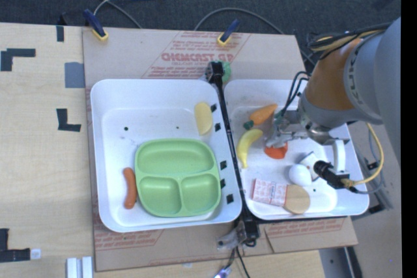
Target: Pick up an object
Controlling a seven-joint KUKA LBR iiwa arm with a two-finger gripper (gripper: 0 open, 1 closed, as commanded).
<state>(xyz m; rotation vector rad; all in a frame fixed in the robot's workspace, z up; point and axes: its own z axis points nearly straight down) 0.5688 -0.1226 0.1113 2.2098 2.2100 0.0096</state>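
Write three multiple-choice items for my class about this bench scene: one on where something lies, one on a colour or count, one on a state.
1. Where does the orange-red toy sausage lie?
A. in the left white bin, beside the green divided plastic plate
B. on the plate
C. in the right white bin

2. How many compartments does the green plate have?
A. two
B. three
C. five

3. How does the yellow toy banana stand to the robot's hand?
A. clamped in it
B. lying in the right bin, just left of it
C. hanging over the bench edge

Answers:
1 A, the sausage rests on the bin floor at the plate's left edge.
2 B, one wide section above two smaller ones.
3 B, the banana lies on the bin floor near the divider, apart from the hand.
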